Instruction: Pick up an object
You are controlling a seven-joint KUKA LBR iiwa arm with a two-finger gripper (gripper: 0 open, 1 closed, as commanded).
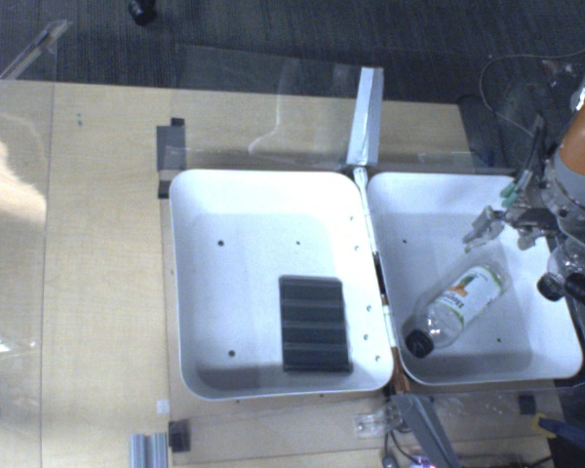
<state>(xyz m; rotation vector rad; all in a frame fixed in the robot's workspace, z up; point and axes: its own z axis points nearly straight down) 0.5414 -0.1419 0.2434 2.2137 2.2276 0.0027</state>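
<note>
Right, gripper (pixel 497 224) sits over the right bin (pixel 409 203), jaws apart and holding nothing. Clear bottle (pixel 458 305) lies just below it, untouched.

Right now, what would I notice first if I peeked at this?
A dark ribbed block lies in the left bin, near its front edge. A clear bottle with a black cap lies on its side in the right bin. The arm's pincer hangs above that bin, just past the bottle.
</note>
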